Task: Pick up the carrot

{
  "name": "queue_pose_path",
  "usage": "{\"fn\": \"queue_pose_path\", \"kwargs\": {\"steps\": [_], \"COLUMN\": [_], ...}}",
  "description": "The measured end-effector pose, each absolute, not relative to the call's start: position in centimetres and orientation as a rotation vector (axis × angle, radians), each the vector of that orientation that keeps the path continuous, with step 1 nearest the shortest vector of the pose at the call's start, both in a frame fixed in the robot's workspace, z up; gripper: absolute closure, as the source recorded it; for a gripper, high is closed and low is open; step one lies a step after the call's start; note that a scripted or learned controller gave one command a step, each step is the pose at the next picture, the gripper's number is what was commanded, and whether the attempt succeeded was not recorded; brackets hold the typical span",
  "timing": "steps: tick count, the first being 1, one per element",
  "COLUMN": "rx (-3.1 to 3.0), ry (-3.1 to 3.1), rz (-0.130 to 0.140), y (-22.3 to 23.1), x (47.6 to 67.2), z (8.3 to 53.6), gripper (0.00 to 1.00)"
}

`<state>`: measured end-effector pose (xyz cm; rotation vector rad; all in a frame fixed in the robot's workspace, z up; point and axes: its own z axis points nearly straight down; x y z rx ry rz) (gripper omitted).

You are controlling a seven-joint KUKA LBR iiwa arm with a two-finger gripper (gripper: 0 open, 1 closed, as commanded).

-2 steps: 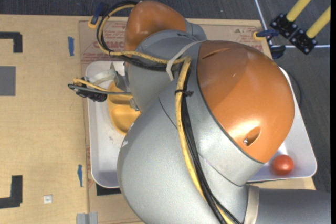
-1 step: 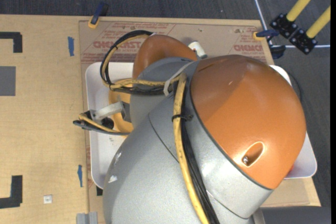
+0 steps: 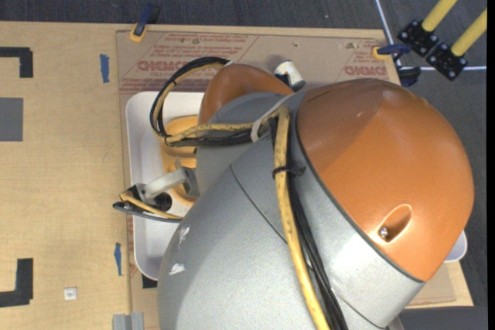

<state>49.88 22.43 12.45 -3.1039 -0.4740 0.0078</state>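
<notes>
While arm (image 3: 325, 189) overhangs white bin (image 3: 139, 166), we log possible carrot (image 3: 179, 127): likely light, stiff, smooth; take across thick middle. Grip state: cannot tell.

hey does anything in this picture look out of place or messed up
Nothing looks spilled or broken. The odd part is how much the arm blocks: it leans low over the white bin, covering most of it, with its cables looping above the bin. A clamp sits at the cardboard sheet's top left corner. I can't tell where the carrot is.
</notes>
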Motion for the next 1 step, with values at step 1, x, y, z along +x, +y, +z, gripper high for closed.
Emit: {"fn": "queue_pose_path", "kwargs": {"steps": [1], "rx": [-3.126], "ry": [-0.317], "rz": [-0.031], "y": [22.52], "x": [48.44], "z": [8.97], "gripper": [0.0]}}
